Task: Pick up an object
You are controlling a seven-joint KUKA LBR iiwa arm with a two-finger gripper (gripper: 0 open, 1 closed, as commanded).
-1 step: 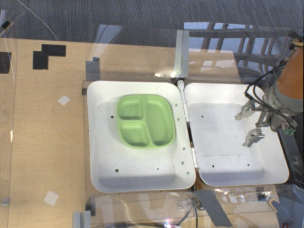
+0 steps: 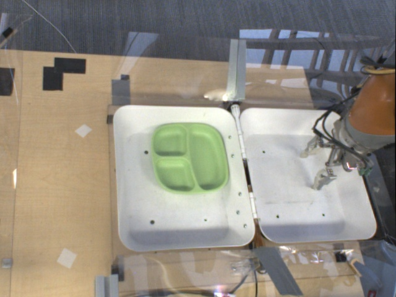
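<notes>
A light green plate (image 2: 189, 157) with three compartments lies flat in the left bin (image 2: 133, 228), a little above that bin's middle. My gripper (image 2: 315, 164) hangs over the right bin (image 2: 284, 224), in its right half, far from the plate. Its two fingers are spread apart, one fingertip (image 2: 308, 149) toward the back and the other lower down toward the front. Only the white bin floor shows between them. The orange band of the arm (image 2: 377, 107) sits just right of the gripper.
A raised divider (image 2: 244, 166) separates the two bins. A metal post (image 2: 237, 70) stands behind their joint. Black cables (image 2: 325, 125) loop around the wrist. Wooden bench surface (image 2: 55, 166) extends left of the bins.
</notes>
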